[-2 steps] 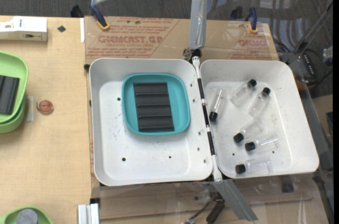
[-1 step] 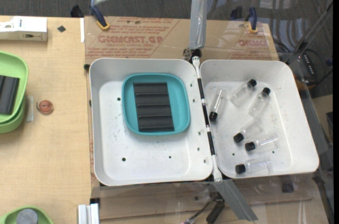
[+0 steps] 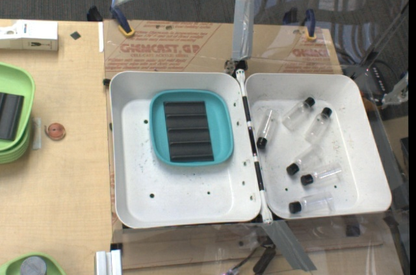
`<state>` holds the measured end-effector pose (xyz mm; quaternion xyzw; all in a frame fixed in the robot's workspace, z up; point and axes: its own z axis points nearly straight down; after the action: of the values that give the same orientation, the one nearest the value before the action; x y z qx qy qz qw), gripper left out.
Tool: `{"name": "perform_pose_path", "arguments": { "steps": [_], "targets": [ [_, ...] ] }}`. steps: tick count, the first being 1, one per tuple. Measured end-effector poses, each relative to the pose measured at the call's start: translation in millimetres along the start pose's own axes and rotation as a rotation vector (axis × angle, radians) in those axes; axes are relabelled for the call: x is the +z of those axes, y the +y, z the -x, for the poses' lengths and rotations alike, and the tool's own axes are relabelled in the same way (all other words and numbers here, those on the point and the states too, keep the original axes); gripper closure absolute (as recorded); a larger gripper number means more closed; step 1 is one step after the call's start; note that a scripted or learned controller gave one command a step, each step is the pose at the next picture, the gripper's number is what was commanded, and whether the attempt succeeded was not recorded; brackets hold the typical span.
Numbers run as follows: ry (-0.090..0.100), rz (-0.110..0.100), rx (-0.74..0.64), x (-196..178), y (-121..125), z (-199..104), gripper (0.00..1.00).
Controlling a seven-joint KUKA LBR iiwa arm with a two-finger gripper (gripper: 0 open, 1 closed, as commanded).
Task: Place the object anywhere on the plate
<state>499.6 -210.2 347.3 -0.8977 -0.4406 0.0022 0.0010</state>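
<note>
Item: two shallow white bins side by side on the counter (image 3: 65, 202).

Left bin (image 3: 130, 189): one teal plate (image 3: 223, 130), squarish with rounded corners, carrying a dark ribbed insert (image 3: 188, 130). No vial lies on it; placing not yet done.

Right bin (image 3: 364, 189): six clear vials with black caps, all lying on their sides. One (image 3: 264, 130) lies just beside the divider; two (image 3: 300, 112) (image 3: 318, 124) sit close together toward the far side; three (image 3: 300, 163) (image 3: 322, 175) (image 3: 312, 204) are grouped toward the near side.

Pincer: nothing of it can be made out from where I stand, so apart or together I cannot tell.

Risks, as judged:
- Vials are round and smooth (likely to roll or squirt out of a pinch).
- Paired and clustered vials may be nudged or taken two at once.
- The divider-side vial leaves little room for a finger.
- A vial dropped on the ribbed insert could roll along a groove, or off the plate.
</note>
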Motion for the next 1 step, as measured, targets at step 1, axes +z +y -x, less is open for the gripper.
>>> {"name": "perform_pose_path", "arguments": {
  "steps": [1],
  "targets": [
    [0.000, 0.002, 0.083, -93.4, -10.4, 13.7, 0.00]
  ]
}}
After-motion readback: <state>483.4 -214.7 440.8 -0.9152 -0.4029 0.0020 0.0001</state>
